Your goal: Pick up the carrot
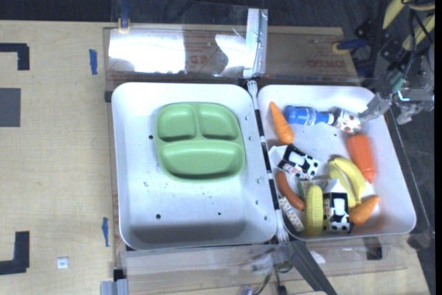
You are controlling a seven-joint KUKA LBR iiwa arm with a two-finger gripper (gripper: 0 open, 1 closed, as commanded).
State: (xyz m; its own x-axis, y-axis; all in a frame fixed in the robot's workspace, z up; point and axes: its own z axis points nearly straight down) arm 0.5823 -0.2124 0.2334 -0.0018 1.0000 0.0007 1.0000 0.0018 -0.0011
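lying in the right bin, near its far left corner, the carrot points its narrow end toward the far wall and tilts a little rightward as it runs nearer; just right of it a blue bottle lies on its side, with a small white ball with red marks beyond the bottle's cap; nearer in the same bin sit a black and white cow toy, a sausage, a corn cob, a banana, a second cow toy, and two more orange pieces, one long piece by the right wall and one smaller piece near the near right corner; the gripper hangs at the far right corner of this bin, over its rim, well apart from the carrot; how wide it stands cannot be told, and nothing can be seen in its grasp; the left bin holds a green divided plate, set toward its far half.
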